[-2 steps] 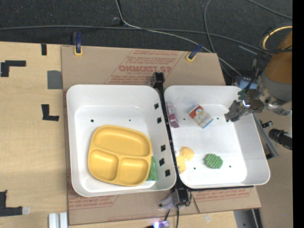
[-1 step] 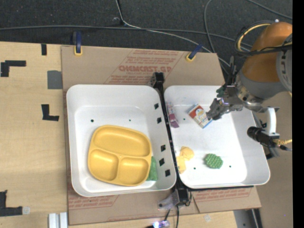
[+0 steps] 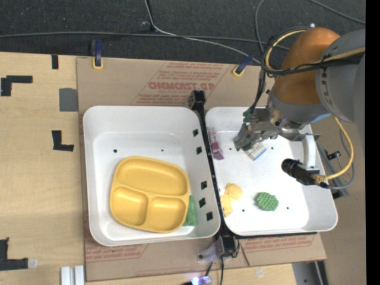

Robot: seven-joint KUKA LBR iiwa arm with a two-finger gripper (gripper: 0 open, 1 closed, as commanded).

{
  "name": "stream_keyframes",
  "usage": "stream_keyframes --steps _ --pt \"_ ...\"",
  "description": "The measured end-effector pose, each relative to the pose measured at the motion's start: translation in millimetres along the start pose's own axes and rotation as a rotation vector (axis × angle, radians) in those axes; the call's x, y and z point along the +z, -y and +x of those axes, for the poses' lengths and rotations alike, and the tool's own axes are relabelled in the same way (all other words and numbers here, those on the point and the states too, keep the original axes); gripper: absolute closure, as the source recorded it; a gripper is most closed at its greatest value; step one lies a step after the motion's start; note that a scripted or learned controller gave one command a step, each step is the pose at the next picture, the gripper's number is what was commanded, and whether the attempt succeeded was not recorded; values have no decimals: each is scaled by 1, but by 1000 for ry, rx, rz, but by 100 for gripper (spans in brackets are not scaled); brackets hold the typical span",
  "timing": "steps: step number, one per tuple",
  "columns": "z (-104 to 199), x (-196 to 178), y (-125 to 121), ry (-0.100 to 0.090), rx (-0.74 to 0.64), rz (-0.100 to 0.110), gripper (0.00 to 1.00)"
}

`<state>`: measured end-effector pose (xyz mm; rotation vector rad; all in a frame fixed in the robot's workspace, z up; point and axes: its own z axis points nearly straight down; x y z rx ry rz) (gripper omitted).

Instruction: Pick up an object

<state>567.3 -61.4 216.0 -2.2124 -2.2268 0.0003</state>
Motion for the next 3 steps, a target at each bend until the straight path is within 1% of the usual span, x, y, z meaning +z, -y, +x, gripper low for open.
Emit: stream_keyframes --steps 2,3 --pt "108 -20 -1 0 -1 -1 100" --pt "162 -14 5 1 0 1 100"
